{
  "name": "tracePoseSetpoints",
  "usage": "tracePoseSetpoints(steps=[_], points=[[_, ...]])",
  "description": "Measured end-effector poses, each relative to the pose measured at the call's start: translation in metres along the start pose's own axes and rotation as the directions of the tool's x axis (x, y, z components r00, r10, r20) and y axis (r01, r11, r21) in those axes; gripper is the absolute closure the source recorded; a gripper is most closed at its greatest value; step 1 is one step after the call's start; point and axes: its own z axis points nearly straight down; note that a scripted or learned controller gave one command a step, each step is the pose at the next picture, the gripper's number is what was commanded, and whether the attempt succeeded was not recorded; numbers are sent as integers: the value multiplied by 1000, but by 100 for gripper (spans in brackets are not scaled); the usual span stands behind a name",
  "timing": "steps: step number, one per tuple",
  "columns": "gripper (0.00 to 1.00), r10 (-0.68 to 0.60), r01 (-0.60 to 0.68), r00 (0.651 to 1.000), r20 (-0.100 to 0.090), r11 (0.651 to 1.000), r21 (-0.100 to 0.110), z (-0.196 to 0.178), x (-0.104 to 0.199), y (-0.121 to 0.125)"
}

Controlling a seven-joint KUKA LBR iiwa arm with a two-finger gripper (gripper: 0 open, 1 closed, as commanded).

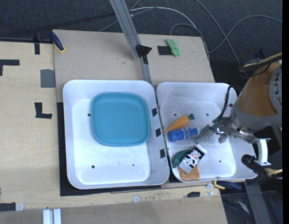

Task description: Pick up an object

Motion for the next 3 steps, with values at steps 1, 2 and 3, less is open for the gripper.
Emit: tracePoseSetpoints(steps=[1, 2, 3], points=[[0, 0, 0, 1000, 1, 1000, -6, 45, 0, 1], [100, 1, 0, 1000, 3, 1000, -9, 34, -1, 1], [100, 0, 0, 1000, 2, 1000, -8, -13, -1, -7]])
